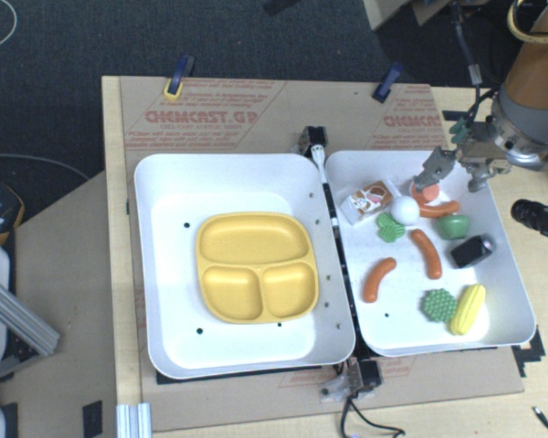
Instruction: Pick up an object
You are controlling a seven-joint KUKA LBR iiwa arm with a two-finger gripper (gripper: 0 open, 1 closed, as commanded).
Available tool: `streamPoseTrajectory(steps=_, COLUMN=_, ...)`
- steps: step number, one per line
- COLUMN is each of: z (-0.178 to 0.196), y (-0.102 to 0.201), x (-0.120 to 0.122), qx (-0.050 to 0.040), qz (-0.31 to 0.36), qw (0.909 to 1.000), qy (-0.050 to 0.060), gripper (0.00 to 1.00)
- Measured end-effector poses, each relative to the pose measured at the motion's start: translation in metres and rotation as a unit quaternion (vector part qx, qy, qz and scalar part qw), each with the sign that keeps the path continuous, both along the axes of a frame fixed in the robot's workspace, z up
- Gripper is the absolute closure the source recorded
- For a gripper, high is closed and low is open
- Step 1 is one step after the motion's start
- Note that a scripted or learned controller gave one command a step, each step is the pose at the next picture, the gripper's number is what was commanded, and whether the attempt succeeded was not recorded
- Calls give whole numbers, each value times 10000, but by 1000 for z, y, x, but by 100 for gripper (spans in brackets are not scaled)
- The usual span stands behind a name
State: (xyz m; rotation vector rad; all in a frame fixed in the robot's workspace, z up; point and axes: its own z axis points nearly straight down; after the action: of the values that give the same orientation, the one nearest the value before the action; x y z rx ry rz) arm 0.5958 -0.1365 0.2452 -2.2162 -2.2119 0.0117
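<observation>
The right bin (521,286) holds several toy foods: a small printed box (370,201), a white ball (405,211), a small green piece (390,229), a green pepper (453,226), a black block (470,250), a broccoli (438,305), a corn cob (468,308) and three sausages (427,254). A red piece (426,192) lies at the back. My gripper (458,173) hangs over the bin's back edge, above the red piece and the white ball. It is open, with its fingers (436,166) spread and nothing between them.
A yellow divided plate (256,265) sits in the middle of the left bin (164,199). The bins meet along a dark hinge strip (331,217). Two clamps (175,78) hold the cardboard base at its far edge.
</observation>
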Motion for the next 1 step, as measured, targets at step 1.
streamPoseTrajectory(steps=1, z=7, y=0, x=2, qx=-10, qz=11, qw=10000, qy=-61, gripper=0)
